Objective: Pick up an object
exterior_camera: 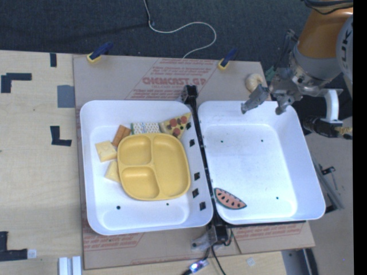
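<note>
The light wooden bench (34, 171) carries a brown cardboard sheet with red printing (166, 79), held at its far edge by two blue and yellow clamps, one at the left (100, 51) and one at the right (227, 57). On the cardboard stand two shallow white plastic bins side by side, touching along the middle. The left bin (94, 211) holds most of the objects. The right bin (287, 153) holds one object.

The grey arm with the orange band (324, 33) comes in from the right and hangs over the far right corner of the right bin. Its two-finger gripper (266, 103) has the fingers spread apart, and nothing is between them. A small beige round thing (253, 82) shows just beside the gripper, on the far side; what it is I cannot tell.

In the left bin a yellow plastic plate with three compartments (153, 166) lies in the middle. At its left edge are two pale yellow cracker-like squares (105, 151), and an orange-brown strip (120, 134) is near them. At its far edge lie a speckled white piece (145, 128) and a toy pizza slice with red dots (176, 123).

In the right bin a toy watermelon slice, red with dark seeds (229, 199), lies flat at the near left corner, well apart from the gripper.

A thin white cable (183, 28) curls on the dark floor behind the bench.
</note>
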Motion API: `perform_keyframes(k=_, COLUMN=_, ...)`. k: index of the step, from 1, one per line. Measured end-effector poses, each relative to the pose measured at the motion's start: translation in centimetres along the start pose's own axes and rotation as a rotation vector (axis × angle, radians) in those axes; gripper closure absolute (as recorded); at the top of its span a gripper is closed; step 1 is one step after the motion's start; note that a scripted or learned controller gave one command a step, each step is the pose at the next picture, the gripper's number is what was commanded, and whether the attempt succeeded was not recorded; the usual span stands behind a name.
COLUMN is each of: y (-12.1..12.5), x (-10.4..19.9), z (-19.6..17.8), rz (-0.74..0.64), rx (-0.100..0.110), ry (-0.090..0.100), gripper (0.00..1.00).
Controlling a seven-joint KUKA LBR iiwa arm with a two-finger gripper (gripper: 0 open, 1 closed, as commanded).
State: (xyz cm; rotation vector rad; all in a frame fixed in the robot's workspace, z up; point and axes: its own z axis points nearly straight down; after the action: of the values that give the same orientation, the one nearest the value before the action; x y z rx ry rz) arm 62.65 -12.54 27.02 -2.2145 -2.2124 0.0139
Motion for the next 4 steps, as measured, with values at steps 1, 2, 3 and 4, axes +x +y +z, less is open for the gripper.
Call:
perform_keyframes(k=1, y=0.2, x=0.0, z=-0.8, rz=-0.003, rx=-0.013, ry=-0.002, gripper=0.00)
perform_keyframes(k=2, y=0.2, x=0.2, z=3.6, rz=-0.003, rx=-0.009, ry=-0.002, gripper=0.00)
perform_keyframes(k=3, y=0.3, x=1.3, z=9.3, rz=-0.003, rx=-0.008, ry=-0.002, gripper=0.00)
perform_keyframes(k=4, y=-0.5, x=1.1, z=14.0, rz=-0.002, rx=-0.008, ry=-0.002, gripper=0.00)
